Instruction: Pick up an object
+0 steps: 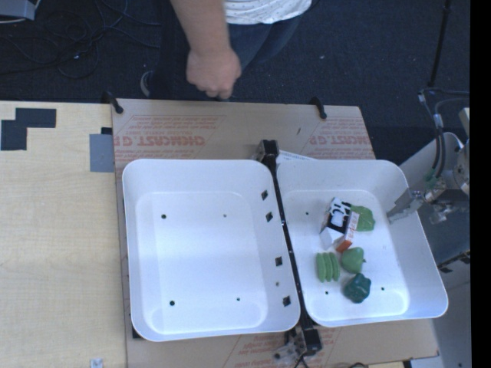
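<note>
- Two shallow white plastic bins sit side by side on a brown cardboard sheet [230,133]; the right bin [406,282] serves as the landmark, and the left bin [138,205] touches its left wall along a black divider.
- Five small things cluster near the middle of the right bin: a black-and-white packet [336,216], a light green rounded lump [364,219] just to its right, a ribbed green pea-pod-like toy [327,267] below, a green pepper-like piece [353,260] beside that, and a dark teal knobbly piece [357,288] lowest, nearest the bin's front wall.
- Grey gripper [404,205] hangs at the right bin's right rim, well apart from the cluster; whether it is open or closed, I cannot tell.
- Beyond the bin's far wall, past the cardboard's edge, a person's hand [212,71] hangs over the dark floor.
</note>
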